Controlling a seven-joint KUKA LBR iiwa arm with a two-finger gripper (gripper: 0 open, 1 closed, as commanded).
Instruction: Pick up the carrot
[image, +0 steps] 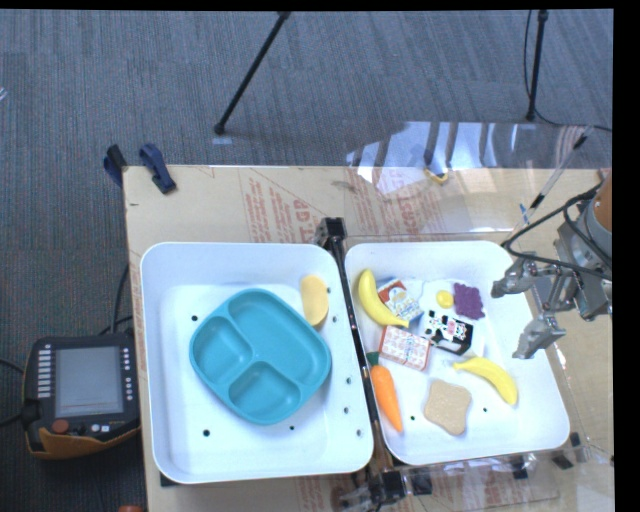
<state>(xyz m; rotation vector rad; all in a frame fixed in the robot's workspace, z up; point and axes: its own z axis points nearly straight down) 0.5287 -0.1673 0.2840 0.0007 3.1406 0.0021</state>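
Nearest the lens, along the right bin's (520, 440) front edge: a flat tan slice of toy bread (447, 406), and just left of it the carrot (386, 396), a smooth orange taper lying tight against the bin's left wall, thick end toward the back. Behind, near the middle: a printed card-like box (404, 347), a black-and-white carton (446, 332), a purple cluster (467, 298), two glossy curved bananas (376, 298) (490, 377). At the right edge, well apart from the carrot: pincer (540, 325), hovering with nothing between its fingers, spread or closed impossible to tell. In the left bin (160, 300): a teal three-compartment tray (260, 355), a pale yellow rounded piece (314, 298) beside its back corner.

Likely trouble: little room for a finger between carrot and wall, so a jam on the rim or a slip off the slick tapered body; possible nudging of bread or box on a crossing over the clutter.
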